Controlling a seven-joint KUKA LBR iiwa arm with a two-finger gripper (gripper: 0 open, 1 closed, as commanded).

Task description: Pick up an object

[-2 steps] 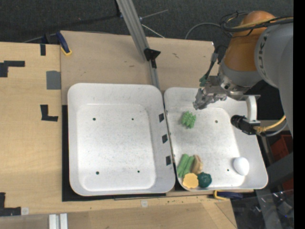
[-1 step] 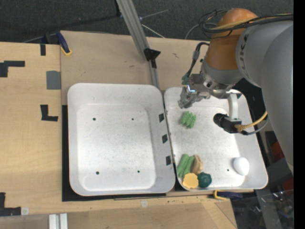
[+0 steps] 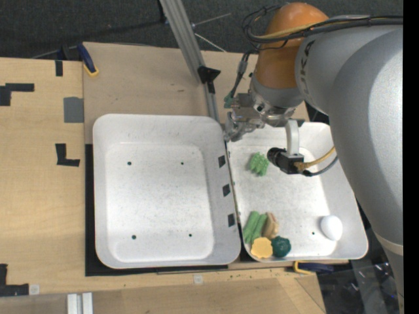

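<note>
Gripper [image 3: 234, 131] sits at the far left corner of the right bin [image 3: 340, 241], but I cannot make out its tip against the rim. Over that bin the arm [image 3: 353, 64] reaches in, orange band [image 3: 288, 25] up. A light green object [image 3: 258, 163] lies just beside the gripper. 4 small objects [image 3: 265, 235] cluster at that bin's near left corner; a white ball [image 3: 330, 227] lies near right.
</note>
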